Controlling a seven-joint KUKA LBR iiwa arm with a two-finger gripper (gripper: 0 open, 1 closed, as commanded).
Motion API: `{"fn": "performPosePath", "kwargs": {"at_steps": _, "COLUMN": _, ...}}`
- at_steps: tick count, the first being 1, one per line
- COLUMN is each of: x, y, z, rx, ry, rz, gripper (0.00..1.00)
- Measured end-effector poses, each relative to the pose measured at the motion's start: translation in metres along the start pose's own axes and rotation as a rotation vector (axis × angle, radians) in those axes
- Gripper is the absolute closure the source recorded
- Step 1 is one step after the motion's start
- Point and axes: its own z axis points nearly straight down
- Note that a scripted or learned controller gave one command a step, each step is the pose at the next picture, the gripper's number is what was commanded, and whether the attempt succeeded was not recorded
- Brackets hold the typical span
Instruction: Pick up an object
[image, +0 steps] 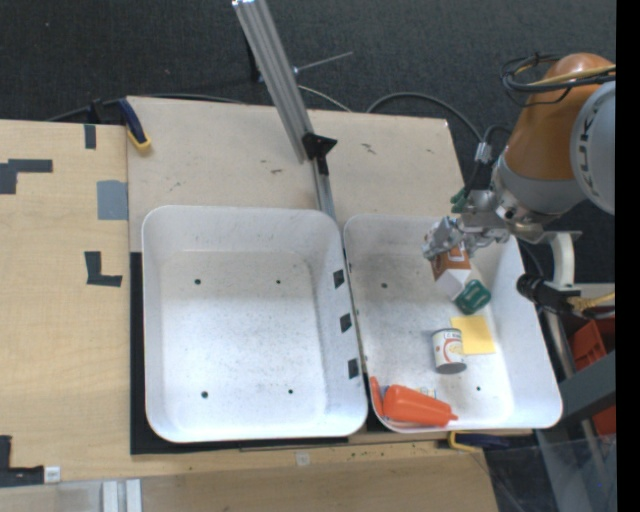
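Observation:
My gripper (443, 243) hangs over the far part of the right bin (400, 250), with the grey and orange arm coming in from the right. Directly beneath and in front of it lies a small brown and white box (454, 266), partly hidden by the gripper. A green block (472, 296) lies just nearer than the box. Further forward are a yellow square pad (475, 335) and a small white can (448, 351) touching it. An orange carrot-shaped object (412, 405) rests against the bin's near rim.
The left bin (240, 320) sits beside the right one, sharing a middle wall with black clips. A slanted metal rail (285, 90) rises behind the bins. Cables and orange equipment stand off the bench to the right.

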Motion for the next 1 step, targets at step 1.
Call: {"fn": "performPosePath", "kwargs": {"at_steps": 1, "x": 0.0553, "y": -0.0171, "z": 0.0102, "rx": 0.005, "ry": 0.002, "rz": -0.004, "gripper": 1.00}}
